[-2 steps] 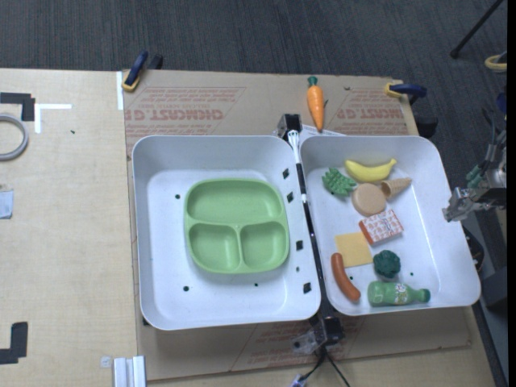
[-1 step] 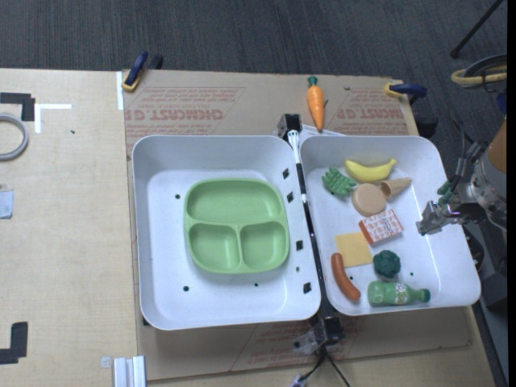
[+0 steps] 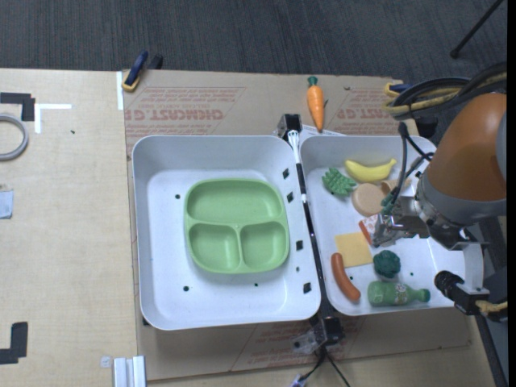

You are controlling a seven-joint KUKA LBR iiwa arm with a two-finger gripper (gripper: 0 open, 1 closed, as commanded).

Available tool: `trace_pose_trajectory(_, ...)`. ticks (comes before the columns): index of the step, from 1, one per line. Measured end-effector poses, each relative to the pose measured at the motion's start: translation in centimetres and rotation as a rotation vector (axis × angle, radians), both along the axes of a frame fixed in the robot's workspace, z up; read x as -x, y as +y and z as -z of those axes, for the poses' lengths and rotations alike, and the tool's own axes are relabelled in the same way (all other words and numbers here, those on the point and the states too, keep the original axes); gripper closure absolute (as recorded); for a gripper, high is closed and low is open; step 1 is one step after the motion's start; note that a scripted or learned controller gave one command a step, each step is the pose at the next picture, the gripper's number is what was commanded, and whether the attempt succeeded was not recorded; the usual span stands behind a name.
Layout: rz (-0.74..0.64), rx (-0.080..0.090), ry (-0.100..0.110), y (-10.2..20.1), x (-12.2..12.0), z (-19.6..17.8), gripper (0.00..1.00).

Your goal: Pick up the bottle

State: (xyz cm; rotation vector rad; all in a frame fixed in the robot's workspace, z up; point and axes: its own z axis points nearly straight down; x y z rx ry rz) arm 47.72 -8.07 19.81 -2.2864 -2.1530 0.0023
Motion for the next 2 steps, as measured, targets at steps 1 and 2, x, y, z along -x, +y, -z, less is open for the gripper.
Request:
trace_pose_trajectory(1,0.12,0.001,0.0,8.5,-0.1,-3.3,1.0)
trace_pose_trajectory(2,0.401,0.001,0.002,17.8,0.0,0.7,1.0)
